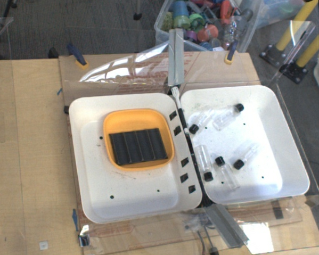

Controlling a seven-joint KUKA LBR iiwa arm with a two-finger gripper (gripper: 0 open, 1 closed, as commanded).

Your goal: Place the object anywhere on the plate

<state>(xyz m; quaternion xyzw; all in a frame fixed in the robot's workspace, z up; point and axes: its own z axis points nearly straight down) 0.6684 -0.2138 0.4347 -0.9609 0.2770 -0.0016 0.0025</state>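
Slab (137, 147) is what we name first: black, ribbed and rectangular, it lies flat inside the orange plate (135, 116), just left of the frame's centre, with plate rim showing on all four sides.

From there we go by size. The wooden bench (28, 158) fills the left and lower parts of the frame. On it sit two white bins, touching along a central seam: the left bin (94, 202) bears the plate in its upper half, and the right bin (278, 145) bears the loose items. A clear tub (249, 7) of coloured bits stands at the upper right, beyond the bins. A grey metal bar (175, 54) runs down from the top centre to the seam.

Smaller still, several clear vials with black caps lie scattered in the right bin: one (225, 115) near its top, one (202, 156) beside the seam, one (246, 156) near its middle. A row of small black tabs (184, 163) lines the seam.

As for the gripper, we cannot tell its state.
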